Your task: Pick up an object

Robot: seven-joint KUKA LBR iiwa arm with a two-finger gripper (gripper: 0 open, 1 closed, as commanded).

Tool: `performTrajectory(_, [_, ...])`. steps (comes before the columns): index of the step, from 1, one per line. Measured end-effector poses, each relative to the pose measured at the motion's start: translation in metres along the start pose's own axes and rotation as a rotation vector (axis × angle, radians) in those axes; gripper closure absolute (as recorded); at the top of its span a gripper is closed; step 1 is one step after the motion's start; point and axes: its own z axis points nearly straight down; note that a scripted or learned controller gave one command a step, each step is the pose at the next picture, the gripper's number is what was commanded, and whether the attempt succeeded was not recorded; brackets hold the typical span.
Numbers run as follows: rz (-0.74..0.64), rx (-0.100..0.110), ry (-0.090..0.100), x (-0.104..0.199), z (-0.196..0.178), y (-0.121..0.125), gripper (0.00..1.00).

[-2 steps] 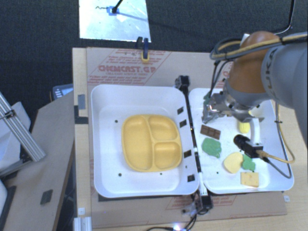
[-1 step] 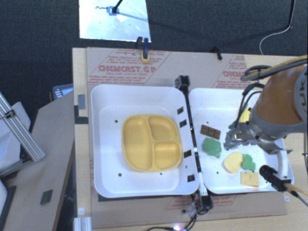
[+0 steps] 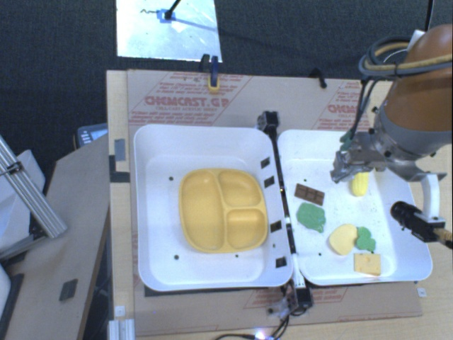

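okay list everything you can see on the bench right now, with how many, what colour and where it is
white bins: two, white, side by side on the bench
divided plate: one, yellow, in the left bin
chocolate bar piece: one, brown, right bin, near its left wall
leafy pieces: two, green, right bin, one mid-left, one nearer the front
rounded piece: one, pale yellow, right bin, touching the front green piece
cheese wedge: one, yellow-orange, right bin, front
corn-like piece: one, yellow, right bin, just under the gripper
gripper: one, grey metal, above the right bin

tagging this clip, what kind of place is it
Probably a robotics lab test bench: two white bins on a board, a yellow divided plate in one, toy food like a chocolate bar in the other.
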Motion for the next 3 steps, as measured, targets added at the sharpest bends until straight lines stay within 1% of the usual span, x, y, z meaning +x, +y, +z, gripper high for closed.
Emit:
performTrajectory(1, [0.006,-0.004,-0.002,-0.022,-0.15,-0.013,1.0])
performTrajectory(2, [0.004,0.006,-0.003,-0.023,-0.194,0.042,1.0])
performTrajectory(3, [0.004,0.008,-0.003,-0.03,-0.227,0.117,1.0])
